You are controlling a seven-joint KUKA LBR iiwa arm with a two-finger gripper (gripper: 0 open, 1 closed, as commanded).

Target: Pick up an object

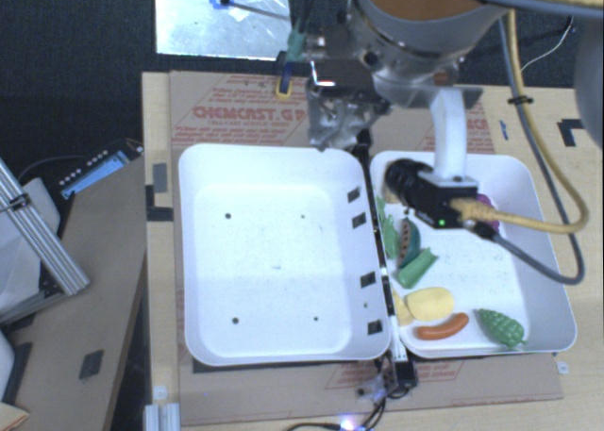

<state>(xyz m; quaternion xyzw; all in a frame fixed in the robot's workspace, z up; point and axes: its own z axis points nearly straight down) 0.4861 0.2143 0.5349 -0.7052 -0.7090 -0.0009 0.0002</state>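
I hung over the right bin (543, 231) in the reaching step of a pick, my gripper (351, 127) low beside the far end of the divider between the two bins, above the near corner of the left bin (255, 259). Whether it was wide, narrow or held anything I could not tell from this angle; the metal parts there blurred into one dark cluster under my wrist.

The candidates lay along the right bin's left side and front: a dark speckled piece (407, 239) touching a green piece (416, 267), a pale yellow lump (429, 303) just in front of them, an orange sausage shape (442, 327) near the front wall, and a bumpy green object (500, 326) beside it. Nothing looked lifted.

In my judgement, the next move called for choosing one item, centring over it and descending cleanly; the close-packed pair by the divider looked the harder choice, the sausage shape or bumpy green object the easier.

A black module (429, 195) and yellow cable (528, 222) on my arm covered part of the bin, with a purple scrap (486, 201) barely showing behind them.
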